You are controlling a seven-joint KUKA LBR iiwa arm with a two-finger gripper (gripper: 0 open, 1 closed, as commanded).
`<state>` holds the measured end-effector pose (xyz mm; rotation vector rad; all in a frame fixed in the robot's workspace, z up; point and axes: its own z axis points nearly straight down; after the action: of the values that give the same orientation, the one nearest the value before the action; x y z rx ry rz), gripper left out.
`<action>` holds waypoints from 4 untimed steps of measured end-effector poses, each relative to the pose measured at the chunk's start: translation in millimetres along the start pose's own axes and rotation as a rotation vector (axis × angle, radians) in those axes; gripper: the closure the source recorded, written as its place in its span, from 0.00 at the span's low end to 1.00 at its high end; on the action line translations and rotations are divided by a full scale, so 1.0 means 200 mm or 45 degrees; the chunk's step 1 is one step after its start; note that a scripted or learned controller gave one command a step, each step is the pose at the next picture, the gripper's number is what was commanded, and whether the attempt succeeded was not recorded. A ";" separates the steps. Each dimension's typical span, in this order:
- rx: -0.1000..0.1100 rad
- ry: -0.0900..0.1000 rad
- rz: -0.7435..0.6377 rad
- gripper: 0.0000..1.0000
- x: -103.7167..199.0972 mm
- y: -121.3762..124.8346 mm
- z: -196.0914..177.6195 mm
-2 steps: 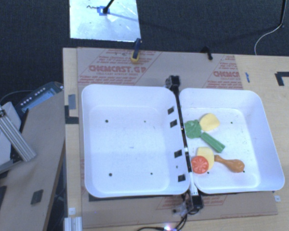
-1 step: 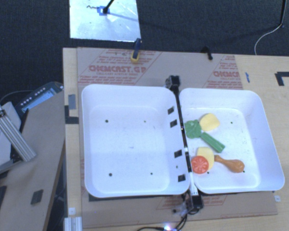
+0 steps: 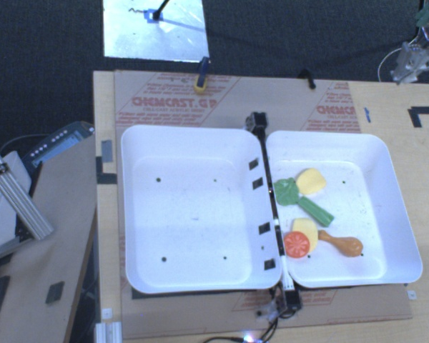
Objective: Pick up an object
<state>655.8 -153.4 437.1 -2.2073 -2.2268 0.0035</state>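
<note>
Right bin (image 3: 386,163), on worktop (image 3: 164,98): held yellow pc (image 3: 311,181), green utensil (image 3: 304,200) below it, red-yellow disc (image 3: 298,242), brown spoon (image 3: 341,244). Claw: state can't tell.

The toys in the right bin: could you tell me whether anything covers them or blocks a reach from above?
Nothing visible lies over them. The yellow piece, green utensil, tomato slice and brown wooden spoon lie open in the right bin, close together near its left wall, with the tomato slice against another yellow piece.

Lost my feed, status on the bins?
Toys clustered in right bin: yellow piece, green spatula, tomato slice, brown spoon. All untouched. Nothing blocking them.
</note>
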 end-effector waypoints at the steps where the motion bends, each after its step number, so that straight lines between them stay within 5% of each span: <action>1: -0.024 -0.008 0.004 1.00 -0.04 -0.06 -0.46; 2: -0.013 -0.008 0.013 1.00 -0.28 0.06 -0.49; 3: 0.004 0.001 0.002 1.00 -0.02 -0.01 0.12; 4: -0.028 -0.010 0.009 1.00 -0.09 -0.08 -0.54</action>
<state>640.4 -172.5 544.4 -2.2301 -2.2344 -0.0125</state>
